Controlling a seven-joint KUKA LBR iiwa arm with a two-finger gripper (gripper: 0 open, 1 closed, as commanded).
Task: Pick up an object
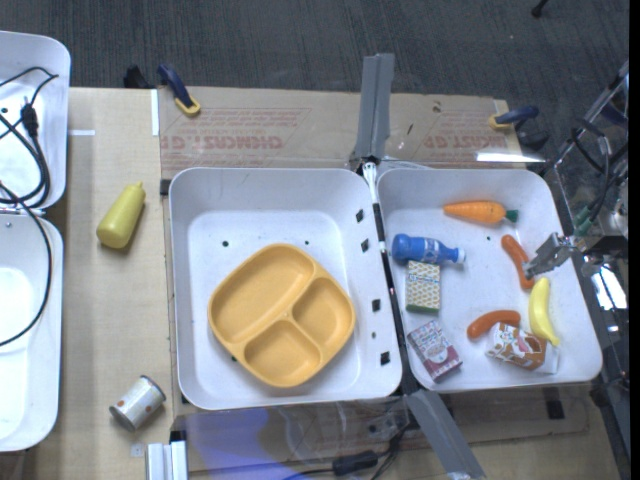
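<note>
fingers (pixel 543 262) slightly parted, empty | gripper (pixel 546 260) just above banana (pixel 541 311) | beside red chili (pixel 516 259)

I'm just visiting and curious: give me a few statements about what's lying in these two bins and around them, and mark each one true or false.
1. The yellow divided tray lies in the left bin. True.
2. The carrot lies in the left bin. False: it lies in the right bin, near the far wall.
3. The blue bottle lies on its side in the right bin. True.
4. The banana lies outside both bins. False: it is in the right bin, near its right wall.
5. The yellow squeeze bottle lies on the bench, left of the left bin. True.
6. The tool is over the left bin. False: it is over the right bin, near the banana.
</note>
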